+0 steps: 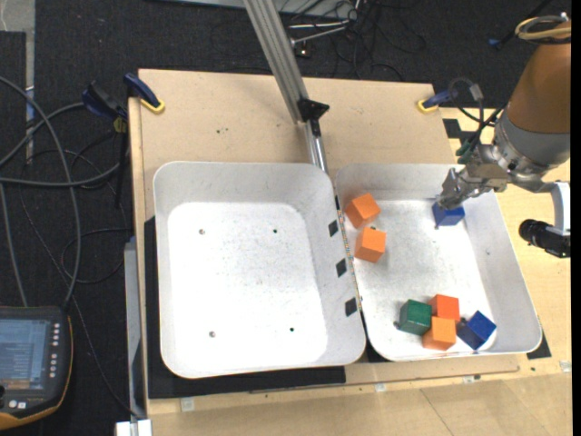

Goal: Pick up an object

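My gripper [452,194] hangs over the far right part of the right bin [508,271], coming in from the right. A small blue block [448,214] lies right at its tip, partly covered by it; whether it is gripped or just under the gripper is not visible. Two orange blocks [363,209] [370,243] lie near the right bin's left wall. At the bin's near side a green block [417,316], two more orange blocks [446,306] [440,332] and a second blue block [476,329] sit clustered together.
The left bin [172,243] stands beside the right one, sharing a raised divider edge [343,252]. A slanted metal pole [281,53] rises from behind the bins. Clamps [145,94] [436,100] sit on the bench's far corners.
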`<state>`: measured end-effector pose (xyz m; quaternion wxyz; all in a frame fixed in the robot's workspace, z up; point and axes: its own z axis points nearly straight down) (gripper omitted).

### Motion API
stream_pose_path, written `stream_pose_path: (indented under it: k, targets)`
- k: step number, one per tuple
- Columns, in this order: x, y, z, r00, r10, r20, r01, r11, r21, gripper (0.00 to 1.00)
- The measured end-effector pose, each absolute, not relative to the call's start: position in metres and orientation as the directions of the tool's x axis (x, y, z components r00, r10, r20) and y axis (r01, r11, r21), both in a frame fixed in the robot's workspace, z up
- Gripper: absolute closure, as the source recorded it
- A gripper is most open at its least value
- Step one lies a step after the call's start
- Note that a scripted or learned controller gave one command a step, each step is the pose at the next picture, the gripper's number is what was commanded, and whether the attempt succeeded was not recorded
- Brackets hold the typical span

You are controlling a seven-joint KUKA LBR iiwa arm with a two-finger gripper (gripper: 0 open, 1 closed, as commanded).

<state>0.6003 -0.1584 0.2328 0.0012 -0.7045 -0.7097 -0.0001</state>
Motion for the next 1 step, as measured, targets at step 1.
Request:
stream_pose_path:
  k: [1]
  targets:
    - [0.5824, -0.0999, 0.2266, -0.008, 1.0, 0.002, 1.0, 0.008, -0.002, 1.0]
